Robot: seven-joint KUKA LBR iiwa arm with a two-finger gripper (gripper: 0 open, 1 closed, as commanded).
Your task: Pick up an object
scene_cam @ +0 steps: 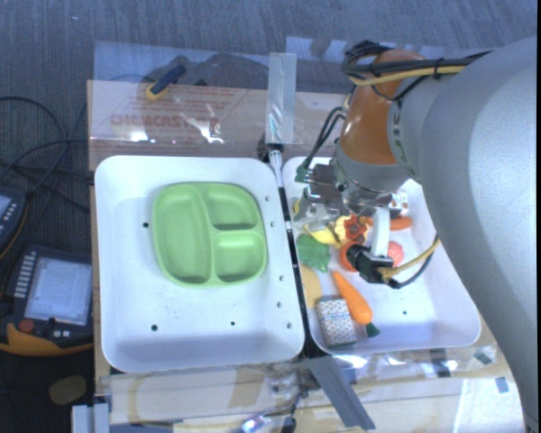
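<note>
The right bin [433, 318] holds several toy foods: an orange carrot [353, 298], a green broccoli-like piece [313, 253], a yellow piece [325, 236], a red piece [395, 250] and a grey-white speckled block [334, 319]. My gripper [335, 213] reaches down into the pile at the bin's upper left, just above the yellow and green pieces. The wrist and its cables cover the fingers, so what lies between them is hidden.
The left bin [126, 323] carries a green divided plate [209, 233]. A metal divider [279, 97] stands between the bins at the back. The large grey arm [487, 197] covers the right side. Cables and a tablet [50, 291] lie off the bench's left.
</note>
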